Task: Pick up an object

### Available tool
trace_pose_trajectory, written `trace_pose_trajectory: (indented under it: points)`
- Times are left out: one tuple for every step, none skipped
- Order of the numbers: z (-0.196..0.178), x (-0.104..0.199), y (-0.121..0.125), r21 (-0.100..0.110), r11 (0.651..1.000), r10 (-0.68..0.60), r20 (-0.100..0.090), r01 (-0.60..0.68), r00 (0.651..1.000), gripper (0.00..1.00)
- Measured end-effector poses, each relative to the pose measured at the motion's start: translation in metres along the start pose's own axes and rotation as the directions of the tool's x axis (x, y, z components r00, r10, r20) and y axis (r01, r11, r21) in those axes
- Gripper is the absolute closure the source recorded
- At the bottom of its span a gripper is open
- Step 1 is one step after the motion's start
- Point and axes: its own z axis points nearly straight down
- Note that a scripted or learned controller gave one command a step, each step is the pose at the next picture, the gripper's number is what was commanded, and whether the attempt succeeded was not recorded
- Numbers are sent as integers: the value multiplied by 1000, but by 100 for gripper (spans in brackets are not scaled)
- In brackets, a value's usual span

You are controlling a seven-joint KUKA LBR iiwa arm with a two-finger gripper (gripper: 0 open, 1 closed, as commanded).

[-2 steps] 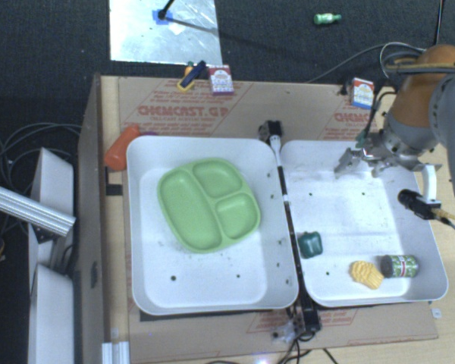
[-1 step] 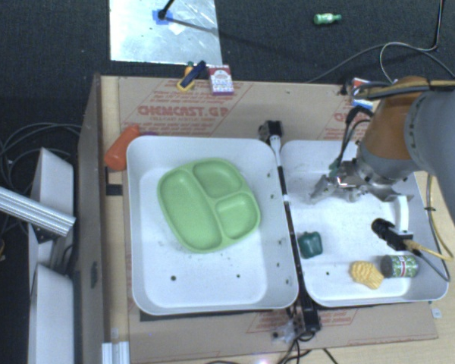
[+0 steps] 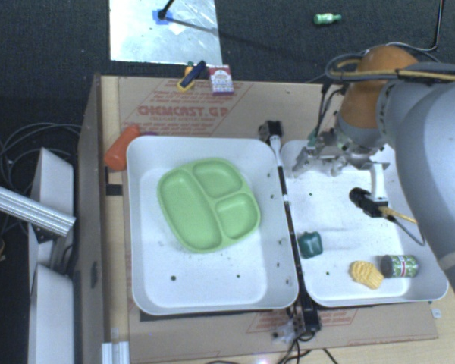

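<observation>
Down in the right bin (image 3: 417, 290) lie a dark green pepper (image 3: 310, 244), a yellow corn piece (image 3: 366, 274) and a green-labelled can (image 3: 400, 265); whether the gripper (image 3: 316, 158) grasps anything, I cannot tell.

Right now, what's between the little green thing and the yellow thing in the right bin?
In the camera view, nothing lies between the green object and the yellow object: just bare white floor of the right bin.
</observation>
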Motion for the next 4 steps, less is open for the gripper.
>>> trace_pose_trajectory:
  points:
    - [1,-39,-51,3,1000,4,2,-4,1000,0]
    - [1,-76,-104,3,1000,5,1,-5,1000,0]
    - [-1,-90,0,0,1000,1,1,-1,1000,0]
    - [0,-122,-73,3,1000,4,2,-4,1000,0]
